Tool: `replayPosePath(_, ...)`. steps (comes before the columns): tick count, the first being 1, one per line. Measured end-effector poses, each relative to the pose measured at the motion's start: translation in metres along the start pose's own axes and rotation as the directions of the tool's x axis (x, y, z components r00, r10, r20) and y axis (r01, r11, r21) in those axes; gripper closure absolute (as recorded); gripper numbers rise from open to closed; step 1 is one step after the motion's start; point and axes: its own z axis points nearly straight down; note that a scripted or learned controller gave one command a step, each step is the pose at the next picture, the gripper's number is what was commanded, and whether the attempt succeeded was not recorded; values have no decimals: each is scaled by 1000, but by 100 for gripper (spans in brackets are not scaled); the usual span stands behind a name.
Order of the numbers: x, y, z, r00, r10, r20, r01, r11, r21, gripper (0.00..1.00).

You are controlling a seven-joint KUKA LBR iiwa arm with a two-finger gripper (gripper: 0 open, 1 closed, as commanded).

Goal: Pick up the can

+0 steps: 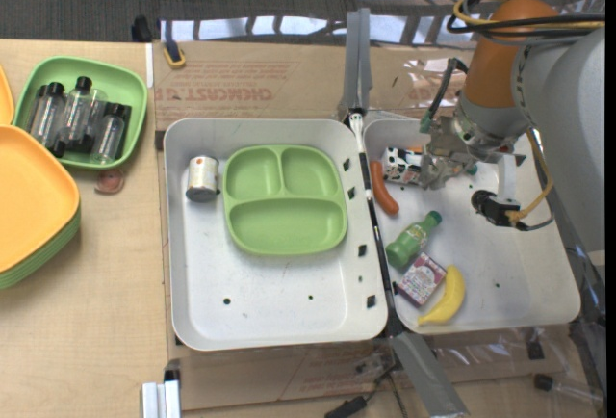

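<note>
Camera view looks down on two white bins side by side. The gripper (pixel 438 168) is low in the right bin (pixel 510 296), near its top left corner. It is dark and small from up here, and the arm (pixel 500 69) hangs over it, so I cannot tell how the jaws stand or if they hold anything. It is right beside a black and white toy (pixel 402 162), maybe touching it, but that part is too crowded to be sure. The can (pixel 202 178) is well apart from the gripper, in the left bin (pixel 279 310). It lies on its side close to that bin's left wall, just beside a green tray (pixel 285 199) with three parts. Back in the right bin, an orange hot dog (pixel 385 191) lies by the left wall. Below it are a green bottle (pixel 414 240), a pink packet (pixel 421 279) and a banana (pixel 447 297), all close together. On the table to the left, a green dish (pixel 132 98) holds small bottles (pixel 77 120). Orange plates (pixel 34 214) are cut off by the left edge.
</note>
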Motion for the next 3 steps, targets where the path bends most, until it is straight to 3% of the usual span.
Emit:
replayPosePath(1,0,0,0,1000,0,0,0,1000,0,0)
replayPosePath(2,0,-1,-9,1000,-3,2,3,1000,1,100)
replayPosePath(3,0,-1,-9,1000,-3,2,3,1000,1,0)
